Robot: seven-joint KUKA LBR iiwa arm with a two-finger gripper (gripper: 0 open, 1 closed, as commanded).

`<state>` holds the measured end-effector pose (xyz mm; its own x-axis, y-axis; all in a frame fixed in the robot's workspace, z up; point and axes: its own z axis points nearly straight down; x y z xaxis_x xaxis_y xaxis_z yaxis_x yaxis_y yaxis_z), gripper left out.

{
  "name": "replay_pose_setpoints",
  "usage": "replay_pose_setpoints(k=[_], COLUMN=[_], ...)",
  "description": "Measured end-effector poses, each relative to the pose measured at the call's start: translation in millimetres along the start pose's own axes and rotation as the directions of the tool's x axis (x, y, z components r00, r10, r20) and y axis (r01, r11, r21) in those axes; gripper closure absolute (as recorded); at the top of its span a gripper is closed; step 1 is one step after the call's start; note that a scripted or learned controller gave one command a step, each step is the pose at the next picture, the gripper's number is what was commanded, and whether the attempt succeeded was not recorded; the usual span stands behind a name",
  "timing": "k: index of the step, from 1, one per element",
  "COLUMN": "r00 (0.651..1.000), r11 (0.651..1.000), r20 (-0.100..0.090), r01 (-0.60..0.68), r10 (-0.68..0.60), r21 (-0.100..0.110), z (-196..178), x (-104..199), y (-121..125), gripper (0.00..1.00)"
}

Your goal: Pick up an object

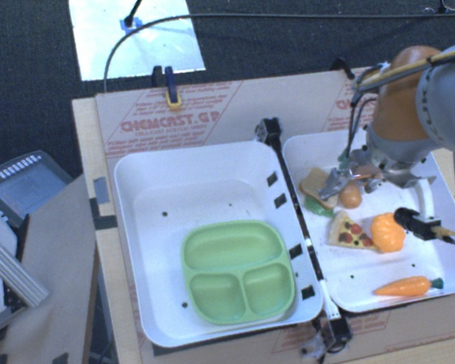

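Note:
My gripper (pixel 339 183) hangs low over the upper left part of the right bin (pixel 444 187). A small round brown object (pixel 350 197) lies right under it, touching or almost touching. A tan bread-like slice (pixel 315 181) with a green piece (pixel 315 208) at its lower edge lies just left of the gripper. Below them lie a pizza slice (pixel 350 233) and a round orange fruit (pixel 388 233). A carrot (pixel 406 287) rests near the bin's front wall.
The left bin (pixel 146 231) holds a green divided plate (pixel 237 271) in its front half. A black divider strip (pixel 293 209) runs between the two bins. The arm's grey and orange wrist (pixel 403 112) leans over the right bin's far side.

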<state>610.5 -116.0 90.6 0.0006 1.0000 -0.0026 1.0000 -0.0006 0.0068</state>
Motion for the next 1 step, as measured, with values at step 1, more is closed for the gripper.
replay_pose_setpoints(k=[1], r00=[1.0], r11=[1.0], r20=[-0.001], r01=[0.001], r10=[-0.001], r21=[-0.005], z=[-14.4], x=[0.3], y=[2.1], gripper=[1.0])
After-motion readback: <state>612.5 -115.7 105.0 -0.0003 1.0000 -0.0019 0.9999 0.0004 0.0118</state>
